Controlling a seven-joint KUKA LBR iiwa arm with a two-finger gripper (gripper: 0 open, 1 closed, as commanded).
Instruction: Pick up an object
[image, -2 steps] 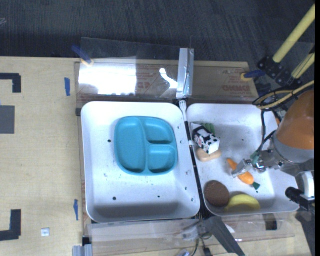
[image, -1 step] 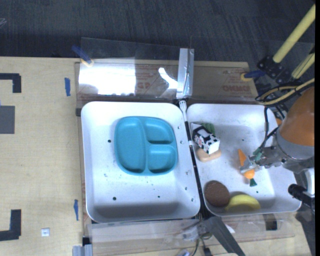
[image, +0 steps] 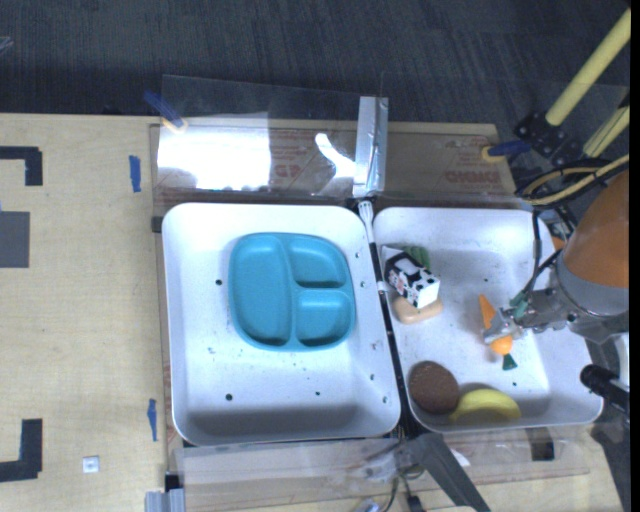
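Hand: the grey arm's two-finger hand (image: 507, 325) hangs low over the right side of the right shallow white bin (image: 462, 222); I cannot tell from here how it is set.
Nearest thing: a small orange, carrot-like piece (image: 488, 312) lies right at the hand, just to its left and a touch farther up the bin. Another orange bit with a green end (image: 504, 350) sits just below it.
Long axis: the orange piece seems to run roughly up and down the bin, slightly tilted; it is too small to be sure.
Direction of the coming move: by my reckoning, almost straight down, with at most a small nudge leftward.
Other contents of the right bin: a black-and-white cow-patterned block (image: 414, 283) resting on a pale tan round piece (image: 417, 309) near the left wall; a brown fuzzy round fruit (image: 433, 386) and a yellow banana (image: 484, 404) touching side by side at the near edge.
Left bin: the left shallow white bin (image: 200, 380) holds a blue divided plastic plate (image: 292, 290), lying flat in its middle.
Table: a light wooden table (image: 75, 300) carries both bins.
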